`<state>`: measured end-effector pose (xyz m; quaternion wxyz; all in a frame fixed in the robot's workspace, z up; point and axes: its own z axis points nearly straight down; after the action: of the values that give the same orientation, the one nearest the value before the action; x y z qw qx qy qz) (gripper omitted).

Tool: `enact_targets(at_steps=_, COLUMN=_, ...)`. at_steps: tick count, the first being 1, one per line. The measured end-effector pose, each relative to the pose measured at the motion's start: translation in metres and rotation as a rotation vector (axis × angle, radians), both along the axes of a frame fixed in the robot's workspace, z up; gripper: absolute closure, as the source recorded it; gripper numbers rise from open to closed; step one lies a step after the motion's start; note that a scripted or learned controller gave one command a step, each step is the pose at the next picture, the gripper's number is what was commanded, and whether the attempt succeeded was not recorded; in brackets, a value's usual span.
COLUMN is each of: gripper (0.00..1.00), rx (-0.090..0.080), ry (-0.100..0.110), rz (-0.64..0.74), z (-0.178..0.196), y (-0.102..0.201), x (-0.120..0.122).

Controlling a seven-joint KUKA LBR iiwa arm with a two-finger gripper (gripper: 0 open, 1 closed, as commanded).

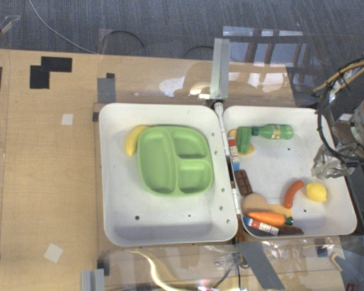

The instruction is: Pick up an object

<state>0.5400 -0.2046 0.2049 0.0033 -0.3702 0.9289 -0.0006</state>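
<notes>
Lowest in the view, along the right bin's [327, 117] front wall, lay a cluster: an orange carrot [266, 218] across a tube-like red and white thing [261, 226], a tan rounded piece [259, 202] just behind them, and a dark brown bar [242, 182] running up toward the divider. A small orange sausage shape [293, 193] lay tilted near a yellow lemon [316, 192], the two close but apart. At the bin's back a green bottle [268, 132] rested on its side, its yellow label toward the right.

The gripper [329, 166] hung at the bin's right wall, just above the lemon and apart from it. Whether its fingers stood apart or together could not be told; nothing showed between them. Black cables looped over the arm [363, 129] behind it.

In the left bin [118, 180] sat a green divided tray [174, 160], with a yellow banana [132, 140] touching its left edge.
</notes>
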Motion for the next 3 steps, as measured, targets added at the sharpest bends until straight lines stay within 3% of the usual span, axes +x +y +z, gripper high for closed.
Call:
enact_targets(at_steps=1, gripper=1.0, rx=0.001, ry=0.003, rz=0.557, z=-0.034, y=0.0, x=-0.004)
enact_targets(at_steps=2, gripper=1.0, rx=-0.002, ry=-0.003, rz=0.637, z=0.029, y=0.04, x=0.042)
enact_targets(at_steps=3, gripper=1.0, rx=-0.001, ry=-0.004, rz=0.578, z=0.072, y=0.097, x=0.069)
